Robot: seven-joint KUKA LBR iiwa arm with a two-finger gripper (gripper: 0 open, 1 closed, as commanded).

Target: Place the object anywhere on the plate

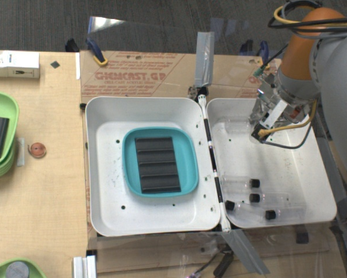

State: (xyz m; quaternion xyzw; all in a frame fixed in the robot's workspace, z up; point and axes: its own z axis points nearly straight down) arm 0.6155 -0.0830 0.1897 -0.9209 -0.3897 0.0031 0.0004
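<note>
A teal plate (187, 155) with rounded corners lies in the middle of the left bin (103, 126). On it rests a black ridged rectangular block (157, 164), lying flat and covering most of the plate's floor. My gripper (261, 119) hangs over the back part of the right bin (300, 172), well to the right of the plate and apart from the block. Nothing shows between the gripper and the bin floor beneath it.
Several small black pieces (255, 197) lie near the front of the right bin. A green tray (5, 112) holding a dark item sits at the bench's far left, with a small orange disc (37, 150) beside it. Cardboard (138, 74) lies behind the bins.
</note>
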